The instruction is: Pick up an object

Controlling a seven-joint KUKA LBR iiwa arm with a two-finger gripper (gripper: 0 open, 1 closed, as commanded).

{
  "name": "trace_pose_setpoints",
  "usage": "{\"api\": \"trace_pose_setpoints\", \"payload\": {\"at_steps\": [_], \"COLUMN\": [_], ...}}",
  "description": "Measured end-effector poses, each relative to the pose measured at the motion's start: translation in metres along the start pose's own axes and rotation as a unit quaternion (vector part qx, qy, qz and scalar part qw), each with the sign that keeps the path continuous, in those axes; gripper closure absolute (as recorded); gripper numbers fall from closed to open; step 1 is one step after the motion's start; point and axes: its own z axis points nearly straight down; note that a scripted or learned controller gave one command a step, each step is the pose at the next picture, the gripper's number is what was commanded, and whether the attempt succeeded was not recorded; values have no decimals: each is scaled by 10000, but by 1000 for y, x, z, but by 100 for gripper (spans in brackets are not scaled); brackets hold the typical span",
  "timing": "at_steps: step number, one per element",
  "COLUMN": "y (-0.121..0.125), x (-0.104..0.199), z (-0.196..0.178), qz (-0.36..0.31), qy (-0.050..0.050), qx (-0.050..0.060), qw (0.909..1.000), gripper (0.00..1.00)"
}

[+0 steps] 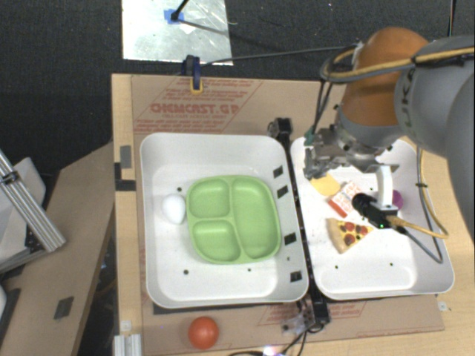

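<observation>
A pizza slice (347, 234) lies in the right bin (386, 277), with a yellow block (324, 185) and a red-and-white card (346, 196) at its eleven o'clock. The pincer (320, 162) hangs over the bin's upper left corner, just above the yellow block; whether it is spread or pressed together cannot be told. In the left bin (215, 150) sit a green tray (232, 219) and, at its nine o'clock, a white egg (174, 208). An orange ball (202, 331) rests on the bench (93, 199).

bins: 2 (215, 148) (386, 273) | green tray: 1 (232, 219) | white egg: 1 (174, 208) | orange ball: 1 (202, 331) | pizza slice: 1 (347, 233)
</observation>
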Motion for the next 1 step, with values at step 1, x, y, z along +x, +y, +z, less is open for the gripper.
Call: {"api": "trace_pose_setpoints", "payload": {"at_steps": [1], "y": [5], "x": [50], "z": [-1], "qz": [-5], "qy": [4], "qx": [-4], "qw": [10000], "gripper": [100]}}
